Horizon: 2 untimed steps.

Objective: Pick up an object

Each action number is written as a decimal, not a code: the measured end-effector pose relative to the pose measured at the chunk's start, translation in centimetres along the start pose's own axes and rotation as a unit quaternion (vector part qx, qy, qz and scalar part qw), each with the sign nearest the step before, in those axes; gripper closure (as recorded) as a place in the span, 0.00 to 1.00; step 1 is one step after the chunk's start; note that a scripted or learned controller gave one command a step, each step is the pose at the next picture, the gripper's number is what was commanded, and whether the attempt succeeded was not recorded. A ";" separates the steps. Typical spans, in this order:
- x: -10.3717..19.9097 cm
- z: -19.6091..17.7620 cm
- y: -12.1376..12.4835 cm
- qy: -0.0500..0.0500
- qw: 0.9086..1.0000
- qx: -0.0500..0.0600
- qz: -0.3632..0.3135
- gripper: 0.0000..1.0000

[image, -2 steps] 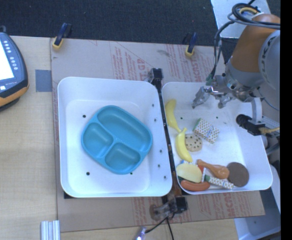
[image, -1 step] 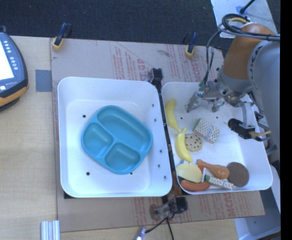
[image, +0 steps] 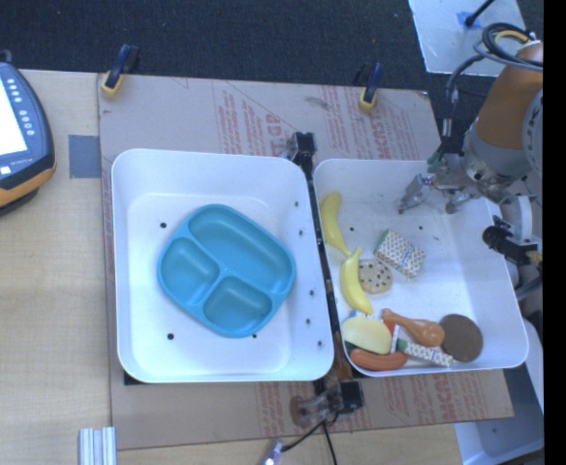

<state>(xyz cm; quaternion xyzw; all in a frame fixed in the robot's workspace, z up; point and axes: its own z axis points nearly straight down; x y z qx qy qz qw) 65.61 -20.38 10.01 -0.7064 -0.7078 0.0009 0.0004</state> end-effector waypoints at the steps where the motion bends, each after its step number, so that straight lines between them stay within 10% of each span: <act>1: 8.7 -4.3 0.1 0.001 1.000 0.001 -0.002 0.00; 2: 8.6 -5.3 0.0 0.001 1.000 0.002 -0.003 1.00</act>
